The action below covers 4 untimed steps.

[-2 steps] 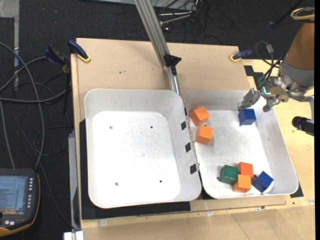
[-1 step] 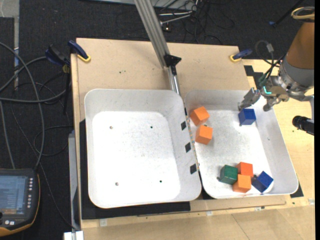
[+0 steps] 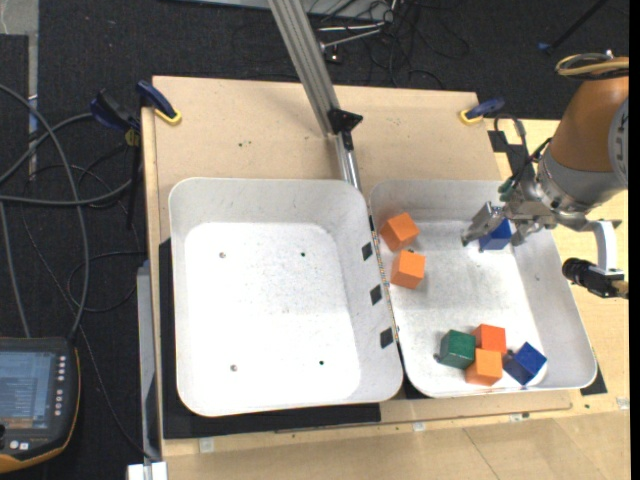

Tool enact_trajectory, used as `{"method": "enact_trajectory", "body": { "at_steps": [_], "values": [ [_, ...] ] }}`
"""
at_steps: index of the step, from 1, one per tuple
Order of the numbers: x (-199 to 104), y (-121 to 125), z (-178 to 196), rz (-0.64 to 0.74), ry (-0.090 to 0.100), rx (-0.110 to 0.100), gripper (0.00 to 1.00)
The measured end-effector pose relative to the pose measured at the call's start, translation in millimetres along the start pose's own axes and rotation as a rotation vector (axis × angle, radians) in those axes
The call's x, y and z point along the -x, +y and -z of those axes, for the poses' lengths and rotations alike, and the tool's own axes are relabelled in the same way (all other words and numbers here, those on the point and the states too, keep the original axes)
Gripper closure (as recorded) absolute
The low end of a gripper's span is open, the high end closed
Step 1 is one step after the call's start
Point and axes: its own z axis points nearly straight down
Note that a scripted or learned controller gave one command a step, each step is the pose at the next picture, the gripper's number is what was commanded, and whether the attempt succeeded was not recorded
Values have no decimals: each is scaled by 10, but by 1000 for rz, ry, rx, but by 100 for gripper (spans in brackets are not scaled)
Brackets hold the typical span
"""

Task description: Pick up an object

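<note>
My gripper [image 3: 490,232] hangs over the upper right part of the right bin [image 3: 560,298], with the grey and orange arm reaching in from the right. A small blue block [image 3: 497,234] sits between its fingers, and the gripper is shut on it. Whether the block is off the bin floor I cannot tell. Two orange blocks [image 3: 400,230] [image 3: 408,268] lie near the bin's left wall. At the front right corner a green block [image 3: 458,348], two more orange blocks [image 3: 491,337] [image 3: 485,366] and a second blue block [image 3: 524,362] are clustered together.
The left bin [image 3: 200,218] stands beside the right one on the wooden bench [image 3: 250,118]. A slanted metal rod [image 3: 310,58] ends at the divide between the bins. Blue clamps [image 3: 155,98] [image 3: 488,108] grip the bench's far corners.
</note>
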Motion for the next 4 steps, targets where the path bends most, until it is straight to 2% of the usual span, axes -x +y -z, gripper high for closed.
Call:
{"method": "enact_trajectory", "body": {
  "at_steps": [1, 2, 3, 4],
  "values": [
    [-69, -1, -456, 2, 0, 2, 0],
    [-74, -1, -617, 1, -1, 4, 0],
    [-72, 9, -500, 1, -2, 8, 100],
    [-113, -21, -55, 3, -2, 11, 100]
  ]
}}
